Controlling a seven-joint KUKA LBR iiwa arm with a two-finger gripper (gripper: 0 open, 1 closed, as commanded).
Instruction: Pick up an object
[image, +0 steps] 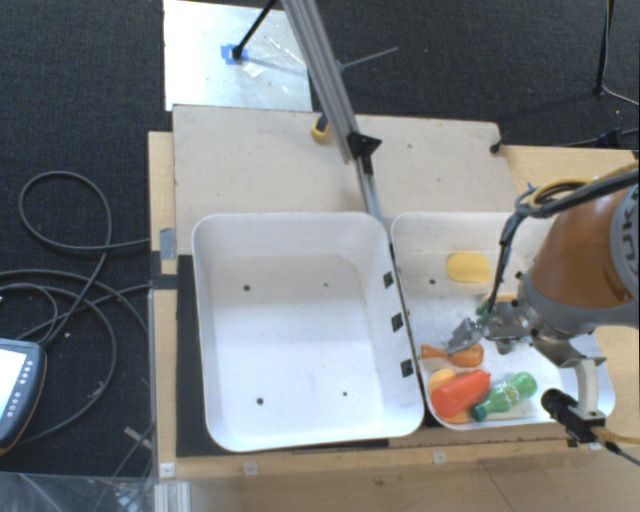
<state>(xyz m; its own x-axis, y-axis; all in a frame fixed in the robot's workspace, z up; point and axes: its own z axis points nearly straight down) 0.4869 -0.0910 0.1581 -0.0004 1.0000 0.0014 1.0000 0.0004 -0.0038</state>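
My gripper (466, 335) reaches down into the right bin (425, 245) from the right, its metal tips just above a small orange piece (452, 353). Nothing shows between the tips. Near the bin's front edge lie a red-orange object (459, 393) and a green bottle (505, 394), side by side. A yellow oval object (468, 267) lies alone toward the back of the same bin, apart from the gripper.
The left bin (215, 300) lies beside the right one, parted by a shared wall with black clips (396, 322). A slanted metal pole (335, 90) crosses above the back of the bench. Cables lie on the floor at left.
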